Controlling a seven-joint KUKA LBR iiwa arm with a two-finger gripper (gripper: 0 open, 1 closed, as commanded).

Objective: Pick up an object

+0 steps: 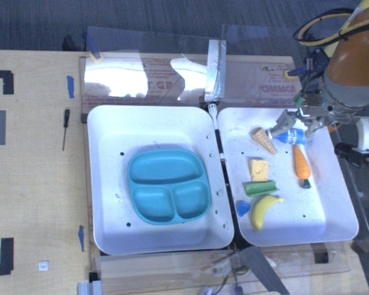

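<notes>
Two white bins sit side by side; the left bin carries a blue divided tray. Nearest the right bin's front edge lie a banana, green piece and yellow block, then a carrot and cone. At the far edge the gripper straddles a blue item, fingers spread apart.

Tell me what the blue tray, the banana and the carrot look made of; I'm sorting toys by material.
The tray looks like moulded plastic: one even turquoise colour, rounded compartments, a soft matte sheen. The banana and the carrot look like toy food, probably plastic or rubber: flat, uniform yellow and orange with smooth surfaces. The picture is too coarse to tell hard from soft.
</notes>
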